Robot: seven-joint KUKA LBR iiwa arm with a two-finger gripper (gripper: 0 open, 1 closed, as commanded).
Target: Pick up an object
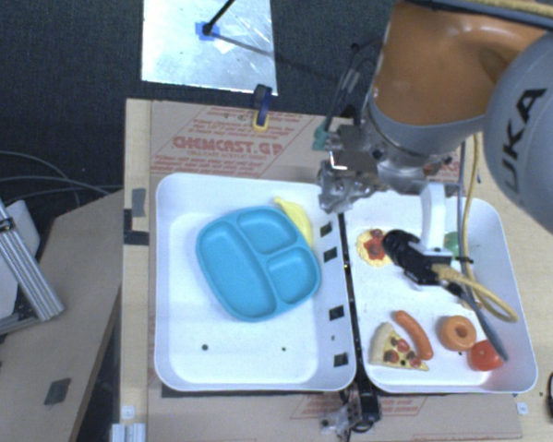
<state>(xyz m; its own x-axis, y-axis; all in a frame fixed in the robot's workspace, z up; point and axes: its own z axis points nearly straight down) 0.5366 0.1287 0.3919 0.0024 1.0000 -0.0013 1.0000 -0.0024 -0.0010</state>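
Honestly, I can't tell how my gripper [336, 198] stands above the bins' divider at upper centre; the hotdog [412, 333], lower right, looks light, stiff, slick: I'd pinch its middle.

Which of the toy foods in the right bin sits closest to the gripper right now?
The round pizza, at the bin's upper left just below the gripper. The hot dog, pizza slice, donut and tomato lie along the near edge.
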